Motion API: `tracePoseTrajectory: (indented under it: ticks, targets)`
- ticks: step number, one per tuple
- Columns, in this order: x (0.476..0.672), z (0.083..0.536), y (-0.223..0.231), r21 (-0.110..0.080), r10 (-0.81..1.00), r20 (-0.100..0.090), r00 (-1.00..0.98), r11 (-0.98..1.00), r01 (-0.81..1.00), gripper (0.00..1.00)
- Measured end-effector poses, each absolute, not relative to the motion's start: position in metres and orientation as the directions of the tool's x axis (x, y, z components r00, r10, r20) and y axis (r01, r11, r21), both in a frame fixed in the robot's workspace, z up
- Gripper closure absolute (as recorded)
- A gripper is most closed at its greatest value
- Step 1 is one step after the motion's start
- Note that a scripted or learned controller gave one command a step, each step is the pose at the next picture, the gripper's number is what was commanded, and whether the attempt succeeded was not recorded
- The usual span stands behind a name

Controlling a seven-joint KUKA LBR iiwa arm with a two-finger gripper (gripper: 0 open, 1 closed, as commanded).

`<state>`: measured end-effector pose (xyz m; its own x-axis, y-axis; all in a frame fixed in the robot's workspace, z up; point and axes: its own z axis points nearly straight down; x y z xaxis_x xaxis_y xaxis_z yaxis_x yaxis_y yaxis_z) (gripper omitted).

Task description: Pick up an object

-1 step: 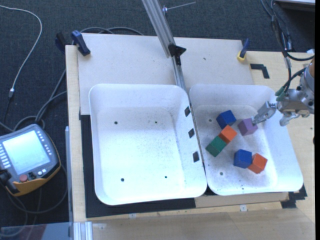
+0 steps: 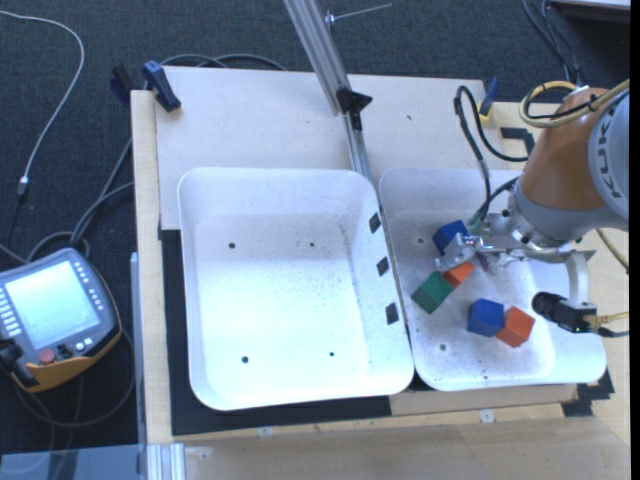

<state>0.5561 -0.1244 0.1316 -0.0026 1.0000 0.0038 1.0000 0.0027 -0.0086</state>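
The right bin (image 2: 560, 368) holds several blocks. A blue block (image 2: 449, 236) lies at its upper left, with a small orange block (image 2: 459, 272) just below it and a green block (image 2: 432, 293) lower left of that. Another blue block (image 2: 485, 317) and an orange block (image 2: 516, 327) touch each other near the bin's front. My gripper (image 2: 476, 250) is low in the bin, reaching in from the right, its tip right beside the upper blue block and the small orange block. The arm's wrist hides the bin floor behind it.
The left bin (image 2: 200, 193) lies alongside, its wall meeting the right bin's near the green block. A metal pole (image 2: 315, 43) slants over the bench behind the bins. Black cables (image 2: 478, 133) loop near the arm. A teach pendant (image 2: 55, 318) lies on the floor at left.
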Motion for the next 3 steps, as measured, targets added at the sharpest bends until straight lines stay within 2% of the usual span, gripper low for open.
tracePoseTrajectory:
  ticks: [1,2,3]
  targets:
    - [0.629,0.099,-0.09,0.005,1.0,-0.001,-0.006,0.006,1.0,0.0]
    - [0.626,0.11,-0.092,-0.002,1.0,0.0,-0.003,0.003,1.0,1.0]
    - [0.565,0.106,-0.115,-0.006,1.0,0.002,0.003,-0.003,1.0,1.0]
